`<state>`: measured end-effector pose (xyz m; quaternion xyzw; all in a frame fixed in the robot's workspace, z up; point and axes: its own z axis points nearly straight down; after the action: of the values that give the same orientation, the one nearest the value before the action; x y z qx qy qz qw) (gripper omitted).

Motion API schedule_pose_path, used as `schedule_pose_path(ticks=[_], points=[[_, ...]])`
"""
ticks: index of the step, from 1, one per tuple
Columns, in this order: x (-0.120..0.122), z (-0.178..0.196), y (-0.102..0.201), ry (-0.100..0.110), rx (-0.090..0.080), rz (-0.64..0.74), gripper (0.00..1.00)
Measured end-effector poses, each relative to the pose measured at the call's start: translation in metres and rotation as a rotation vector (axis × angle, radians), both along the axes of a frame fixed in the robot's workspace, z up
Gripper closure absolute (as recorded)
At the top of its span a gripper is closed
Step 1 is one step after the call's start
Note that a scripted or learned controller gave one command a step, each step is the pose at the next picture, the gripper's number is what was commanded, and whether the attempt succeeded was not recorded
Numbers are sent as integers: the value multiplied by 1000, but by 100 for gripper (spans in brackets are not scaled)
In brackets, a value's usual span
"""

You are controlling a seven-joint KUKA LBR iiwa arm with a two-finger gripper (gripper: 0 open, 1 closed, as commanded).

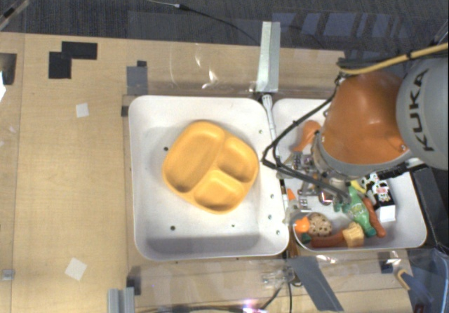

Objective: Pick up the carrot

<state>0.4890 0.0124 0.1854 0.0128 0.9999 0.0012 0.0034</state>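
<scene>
You've got the carrot (pixel 371 212) in the right bin (pixel 414 234), jammed w/ other toy food just below the hand (pixel 319 191), whose grip you can't tell, so a descent prob. snags a neighbour instead.

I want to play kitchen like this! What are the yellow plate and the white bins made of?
The yellow plate looks like smooth, matte plastic: one even color, with soft rounded dividers molded into three sections. The left white bin also seems plastic, slightly glossy, with rounded corners and a faint sheen; the right white bin looks the same. Painted metal can't be ruled out for the bins.
</scene>
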Motion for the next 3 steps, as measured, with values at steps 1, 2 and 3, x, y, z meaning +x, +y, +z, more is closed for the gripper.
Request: schedule_pose_path(ticks=[1, 2, 3], points=[[0, 0, -52, -1, -3, 43, 0], [1, 0, -18, -1, -2, 160, 0], [6, 1, -38, -3, -4, 307, 0]])
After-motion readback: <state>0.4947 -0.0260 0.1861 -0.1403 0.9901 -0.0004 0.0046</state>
